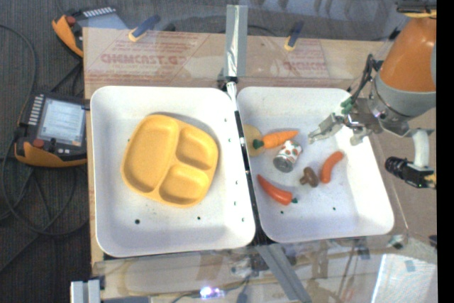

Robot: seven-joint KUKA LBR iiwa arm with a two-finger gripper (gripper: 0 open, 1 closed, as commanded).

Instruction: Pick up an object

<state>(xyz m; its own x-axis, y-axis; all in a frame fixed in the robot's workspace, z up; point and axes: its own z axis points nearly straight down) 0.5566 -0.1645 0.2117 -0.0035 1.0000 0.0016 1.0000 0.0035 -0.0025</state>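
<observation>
Nearest us, the right bin's [369, 220] front floor lies bare. We note the gripper [328, 128] over that bin's upper right, its fingers spread, pinching nothing. Just below it lies an orange sausage-shaped piece [331, 166], touching a small brown piece [308, 177]. Left of the gripper, a carrot [278, 139], with a small tin [286, 156] just beneath it; a red chili [275, 190] sits lower. All 5 things cluster mid-bin; margins near the walls stay open. Left bin [113, 223] holds a yellow 3-compartment tray [170, 160]. Behind, cardboard [142, 60] reads "CHEMCAST". A handheld pendant [53, 128] rests far left.
</observation>
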